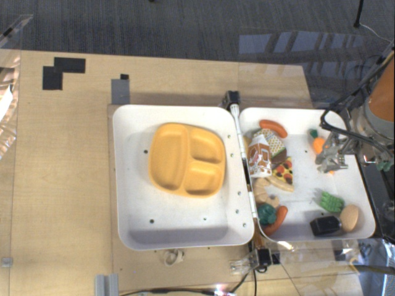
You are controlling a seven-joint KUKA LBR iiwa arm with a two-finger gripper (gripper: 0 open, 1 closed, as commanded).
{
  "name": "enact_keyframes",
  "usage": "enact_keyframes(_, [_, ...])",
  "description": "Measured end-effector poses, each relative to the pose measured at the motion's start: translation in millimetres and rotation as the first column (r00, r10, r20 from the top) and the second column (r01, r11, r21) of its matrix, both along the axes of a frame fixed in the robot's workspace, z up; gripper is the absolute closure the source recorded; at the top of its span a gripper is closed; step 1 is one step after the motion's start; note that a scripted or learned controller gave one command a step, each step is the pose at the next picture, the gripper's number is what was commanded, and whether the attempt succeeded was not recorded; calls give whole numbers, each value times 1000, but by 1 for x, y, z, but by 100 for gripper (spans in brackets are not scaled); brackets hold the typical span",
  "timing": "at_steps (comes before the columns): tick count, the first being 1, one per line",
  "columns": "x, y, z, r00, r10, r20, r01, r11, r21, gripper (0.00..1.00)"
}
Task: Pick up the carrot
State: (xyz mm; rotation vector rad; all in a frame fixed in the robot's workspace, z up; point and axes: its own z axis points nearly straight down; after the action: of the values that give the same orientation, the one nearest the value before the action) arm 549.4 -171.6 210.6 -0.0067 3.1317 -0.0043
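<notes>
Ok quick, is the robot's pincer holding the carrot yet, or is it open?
Pincer: cannot be told whether it is open or closed; it sits right by the carrot in the right bin, with no carrot visibly held.

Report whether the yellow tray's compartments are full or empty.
Empty: the yellow tray in the left bin shows bare compartments.

- This looks like a robotics lab, not a home or kitchen.
- A pale wooden worktop point(68, 184) carries two shallow white bins point(133, 184) set side by side and held by metal brackets point(121, 91).
- Black tape marks point(62, 73) sit on the worktop's far left.
- Grey carpet point(185, 17) lies beyond, with thin black stand legs point(360, 5) on it.
- Loose cables point(345, 97) run at the right, and wiring point(259, 264) shows at the near edge.
- Toy food point(274, 165) fills one bin; a yellow divided tray point(186, 159) sits in the other.
</notes>
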Motion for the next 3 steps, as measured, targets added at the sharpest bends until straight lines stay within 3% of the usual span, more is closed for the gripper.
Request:
enact_keyframes(1, [16, -26, -107, 997, -74, -8, 74, 997, 4, 0])
enact_keyframes(2, [69, -33, -121, 990, -143, 6, 143, 990, 2, 0])
enact_keyframes(3, [25, -35, -120, 984, 180, 5, -180, 984, -4, 0])
